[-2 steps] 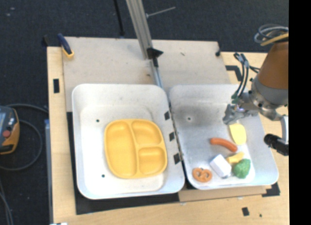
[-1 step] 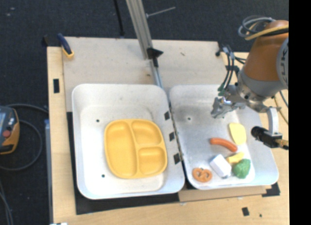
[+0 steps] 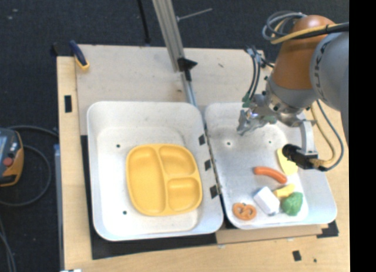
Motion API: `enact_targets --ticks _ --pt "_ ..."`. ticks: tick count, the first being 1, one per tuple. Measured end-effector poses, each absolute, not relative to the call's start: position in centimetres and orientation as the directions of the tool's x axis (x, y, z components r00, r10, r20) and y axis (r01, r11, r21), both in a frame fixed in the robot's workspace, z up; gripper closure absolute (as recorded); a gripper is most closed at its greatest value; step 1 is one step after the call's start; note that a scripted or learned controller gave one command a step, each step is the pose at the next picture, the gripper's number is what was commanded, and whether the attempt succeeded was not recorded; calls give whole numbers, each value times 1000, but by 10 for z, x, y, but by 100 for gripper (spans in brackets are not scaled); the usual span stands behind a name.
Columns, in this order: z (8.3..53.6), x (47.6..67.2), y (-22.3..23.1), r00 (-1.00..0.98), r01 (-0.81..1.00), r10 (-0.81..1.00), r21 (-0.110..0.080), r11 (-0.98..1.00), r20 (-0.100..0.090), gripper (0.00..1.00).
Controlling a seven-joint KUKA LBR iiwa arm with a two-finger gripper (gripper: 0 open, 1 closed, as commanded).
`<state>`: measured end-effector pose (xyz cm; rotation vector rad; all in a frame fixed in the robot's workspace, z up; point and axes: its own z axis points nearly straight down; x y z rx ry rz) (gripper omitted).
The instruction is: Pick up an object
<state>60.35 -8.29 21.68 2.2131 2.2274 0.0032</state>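
So: we see the tool (image 3: 248,119) hanging over the right shallow white bin (image 3: 235,153) toward its 12 o'clock end, above bare floor; fingers too blurred, we cannot tell if they're open or closed, nothing visible between them. Pickable items cluster at the bin's 5 o'clock corner: orange sausage-shaped toy (image 3: 270,174), yellow block (image 3: 286,163) just at its 2 o'clock, white cube (image 3: 265,200), green broccoli-like toy (image 3: 292,202), brown pretzel-shaped piece (image 3: 244,211). All well apart from the tool. Left white bin (image 3: 106,124) holds a yellow three-compartment plastic tray (image 3: 164,178). Both sit on the table (image 3: 117,71).
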Motion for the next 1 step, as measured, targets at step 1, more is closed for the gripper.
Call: enact_targets --ticks 1 --pt "214 618 -29 -8 1000 1000 2 8 1 100"
